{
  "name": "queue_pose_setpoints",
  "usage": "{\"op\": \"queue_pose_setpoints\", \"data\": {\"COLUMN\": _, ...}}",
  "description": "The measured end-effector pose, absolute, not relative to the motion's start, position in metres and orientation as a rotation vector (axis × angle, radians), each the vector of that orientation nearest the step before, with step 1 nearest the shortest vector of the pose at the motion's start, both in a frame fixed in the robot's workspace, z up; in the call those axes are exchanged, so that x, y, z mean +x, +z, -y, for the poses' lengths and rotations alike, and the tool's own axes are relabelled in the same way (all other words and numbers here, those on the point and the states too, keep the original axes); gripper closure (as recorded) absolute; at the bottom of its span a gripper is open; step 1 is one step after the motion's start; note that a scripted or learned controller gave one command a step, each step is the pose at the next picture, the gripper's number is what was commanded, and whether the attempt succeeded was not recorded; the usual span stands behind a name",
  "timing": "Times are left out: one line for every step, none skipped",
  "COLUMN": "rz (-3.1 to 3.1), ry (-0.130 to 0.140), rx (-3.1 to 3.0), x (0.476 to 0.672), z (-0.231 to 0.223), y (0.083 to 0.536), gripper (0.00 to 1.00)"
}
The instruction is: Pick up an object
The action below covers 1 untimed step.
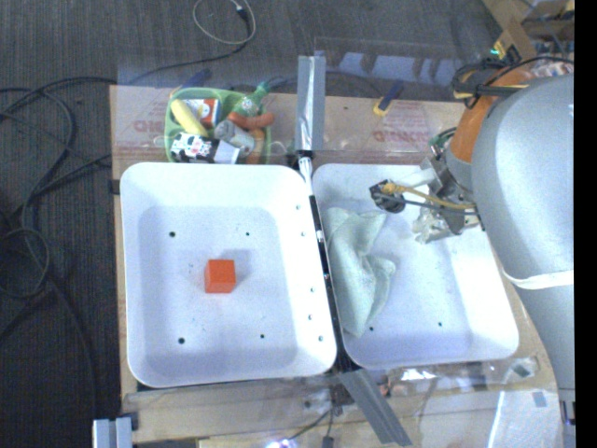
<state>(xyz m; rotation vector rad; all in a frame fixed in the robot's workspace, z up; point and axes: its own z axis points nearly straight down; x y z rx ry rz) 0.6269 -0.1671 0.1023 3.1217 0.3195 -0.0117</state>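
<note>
An orange-red cube (220,275) lies near the middle of the left bin (149,208). A crumpled pale green-grey cloth (359,264) lies along the left side of the right bin (466,334). My gripper (431,227) hangs over the upper right part of the right bin, to the right of the cloth and apart from it. I see nothing between its fingers, and the arm's grey body hides much of that side.
A green basket (219,127) with several small items stands behind the left bin. A metal divider post (309,101) rises between the bins at the back. Cables (37,157) trail over the floor to the left.
</note>
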Motion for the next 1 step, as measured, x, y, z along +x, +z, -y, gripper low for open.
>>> {"op": "queue_pose_setpoints", "data": {"rz": -0.322, "ry": -0.019, "rx": 3.122, "x": 0.6261, "z": 0.167, "y": 0.1104, "gripper": 1.0}}
